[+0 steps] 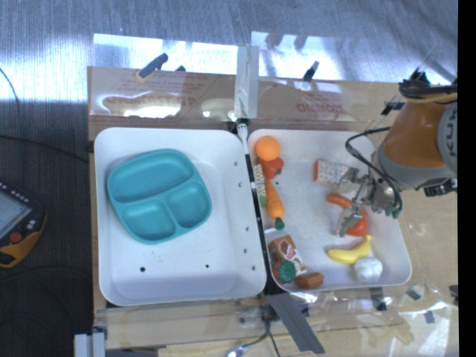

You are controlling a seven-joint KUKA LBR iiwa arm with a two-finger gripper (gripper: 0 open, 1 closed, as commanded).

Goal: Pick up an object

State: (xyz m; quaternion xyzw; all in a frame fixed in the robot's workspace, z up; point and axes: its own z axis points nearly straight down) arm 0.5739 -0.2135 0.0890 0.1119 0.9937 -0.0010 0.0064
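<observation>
In the right bin (401, 270), near its right wall, the tool (352, 220) hangs narrow-jawed over a small red piece (360, 227), just above the banana (349, 253).

A divided plate (158, 194) lies in the left bin (223, 270); toys fill the right bin (309, 199).

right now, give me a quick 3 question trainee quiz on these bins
1. True or false: the teal tray lies in the right bin.
2. Which lies nearest the banana? A) orange ball B) white ball C) carrot
3. Fill in: the gripper hangs over the ____ bin.

Key: 1 false, it lies in the left bin. 2 B. 3 right.
</observation>
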